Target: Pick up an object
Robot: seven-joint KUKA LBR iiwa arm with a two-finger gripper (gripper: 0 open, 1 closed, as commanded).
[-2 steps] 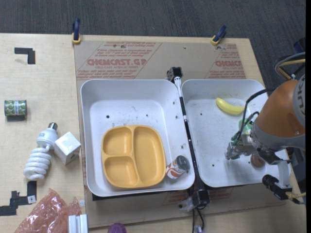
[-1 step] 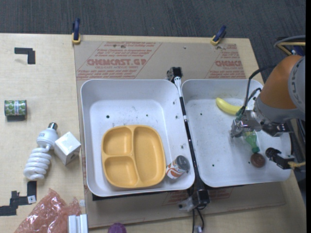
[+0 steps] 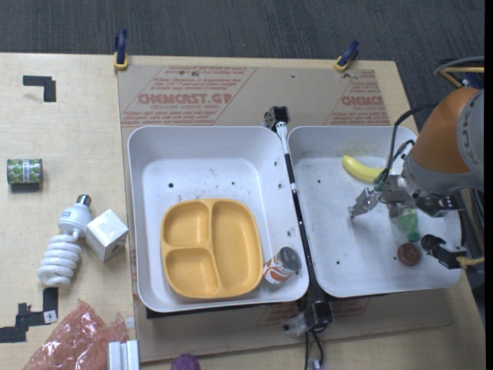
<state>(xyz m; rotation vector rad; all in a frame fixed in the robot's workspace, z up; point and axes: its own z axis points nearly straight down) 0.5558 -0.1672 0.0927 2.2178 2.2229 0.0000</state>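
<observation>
The right bin (image 3: 339, 268) holds a yellow banana (image 3: 359, 168) near its far side, a small green object (image 3: 407, 223) by its right wall and a round brown object (image 3: 409, 253) just in front of that. My gripper (image 3: 363, 204) hangs low over the middle of this bin, just in front of the banana and left of the green object. Nothing shows in its grasp. The left bin (image 3: 146, 206) holds a yellow divided plate (image 3: 210, 247), and a small can (image 3: 282, 265) lies at its near right corner.
Outside the bins on the left lie a spiral light bulb (image 3: 63, 241), a white cube (image 3: 106, 234), a green tin (image 3: 24, 172) and a pink mesh bag (image 3: 73, 338). A black divider (image 3: 291, 183) runs between the bins. The arm's orange band (image 3: 447, 133) overhangs the right bin's edge.
</observation>
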